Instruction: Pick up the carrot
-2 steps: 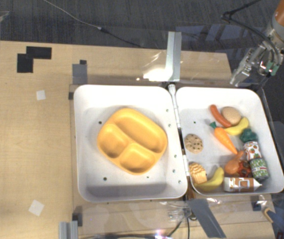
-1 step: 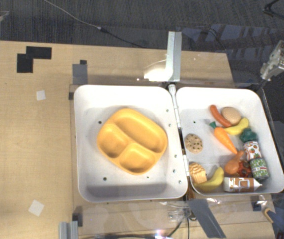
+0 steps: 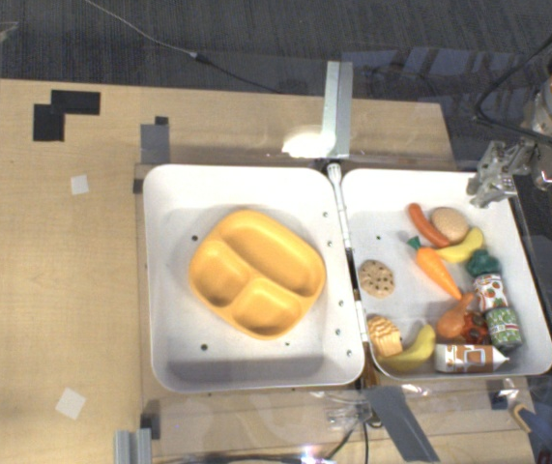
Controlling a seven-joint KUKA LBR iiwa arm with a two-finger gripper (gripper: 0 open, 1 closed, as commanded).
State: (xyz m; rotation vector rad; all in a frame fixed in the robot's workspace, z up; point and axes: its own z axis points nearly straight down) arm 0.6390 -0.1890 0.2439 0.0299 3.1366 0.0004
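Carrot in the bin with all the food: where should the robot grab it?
Probably at the carrot's thick orange middle, coming straight down from above, jaws closing across its narrow width. It lies flat on the right bin's floor, slanted, its green end toward the cookie. That side has bare floor for one finger. The other side is tighter, with the banana close by.

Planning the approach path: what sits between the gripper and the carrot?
In the camera view, the bread roll and sausage lie between the gripper and the carrot.
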